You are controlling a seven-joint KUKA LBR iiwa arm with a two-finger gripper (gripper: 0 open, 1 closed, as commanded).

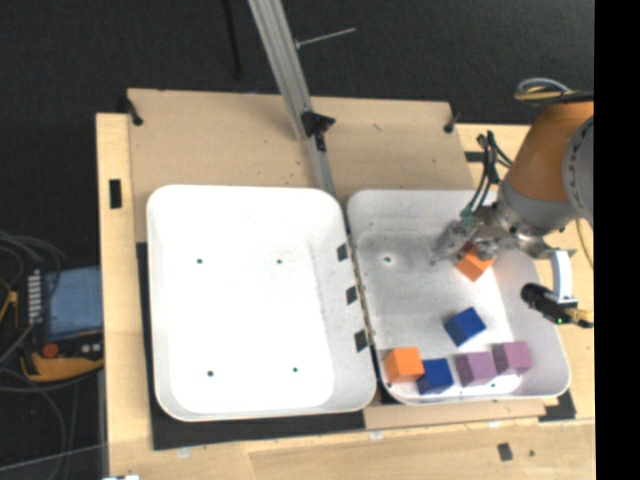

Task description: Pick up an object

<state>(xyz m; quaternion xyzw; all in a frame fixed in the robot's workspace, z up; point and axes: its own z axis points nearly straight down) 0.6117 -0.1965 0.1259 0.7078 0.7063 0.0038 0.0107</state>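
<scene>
On the left we see the left bin (245, 298), then the right bin (400, 258) just beside it. Along its near edge sit an orange cube (404, 363), a blue cube (435, 376) and two purple cubes (476, 367); another blue cube (464, 325) lies above them. The gripper (470, 248) is closed on an orange block (474, 263) over the bin's far right part.
</scene>
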